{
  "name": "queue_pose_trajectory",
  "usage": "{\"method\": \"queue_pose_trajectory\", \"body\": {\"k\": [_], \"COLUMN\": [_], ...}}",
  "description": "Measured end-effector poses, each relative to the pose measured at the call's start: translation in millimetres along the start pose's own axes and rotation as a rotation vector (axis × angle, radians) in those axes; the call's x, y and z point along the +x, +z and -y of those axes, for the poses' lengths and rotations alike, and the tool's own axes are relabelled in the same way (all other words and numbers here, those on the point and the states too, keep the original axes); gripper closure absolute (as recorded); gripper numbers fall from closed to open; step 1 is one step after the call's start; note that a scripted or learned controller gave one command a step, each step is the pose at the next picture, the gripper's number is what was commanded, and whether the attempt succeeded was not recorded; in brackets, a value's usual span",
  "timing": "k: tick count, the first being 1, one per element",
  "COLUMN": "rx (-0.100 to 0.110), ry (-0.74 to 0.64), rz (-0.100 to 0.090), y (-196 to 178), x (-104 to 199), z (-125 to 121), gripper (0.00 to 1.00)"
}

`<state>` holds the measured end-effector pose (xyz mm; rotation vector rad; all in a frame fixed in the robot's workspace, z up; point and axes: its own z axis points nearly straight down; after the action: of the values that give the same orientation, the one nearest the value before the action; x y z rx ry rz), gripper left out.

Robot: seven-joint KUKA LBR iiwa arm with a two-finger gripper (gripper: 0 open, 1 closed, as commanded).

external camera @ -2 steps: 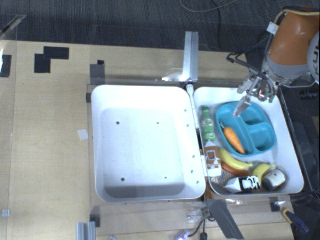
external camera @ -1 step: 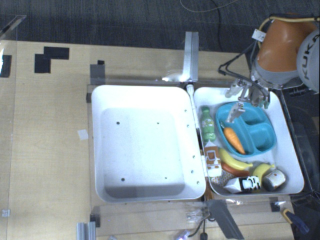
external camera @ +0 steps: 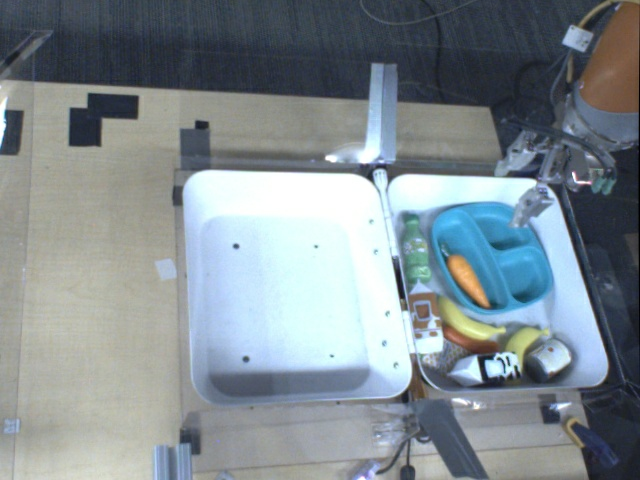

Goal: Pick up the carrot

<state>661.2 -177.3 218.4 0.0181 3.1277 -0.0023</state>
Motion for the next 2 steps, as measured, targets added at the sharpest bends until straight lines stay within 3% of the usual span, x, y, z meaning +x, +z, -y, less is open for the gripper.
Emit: {"method": "queue_pose_trajectory", "body": {"k": [1,2], "rx": [-0.001,-0.001], "ry": [-0.111,-0.135], "rz": [-0.003,-0.004], "y": [49.2,74.5], "x": [9.3,7.1], "z": [-12.4,0.3], "gripper": [0.00,0.00]}}
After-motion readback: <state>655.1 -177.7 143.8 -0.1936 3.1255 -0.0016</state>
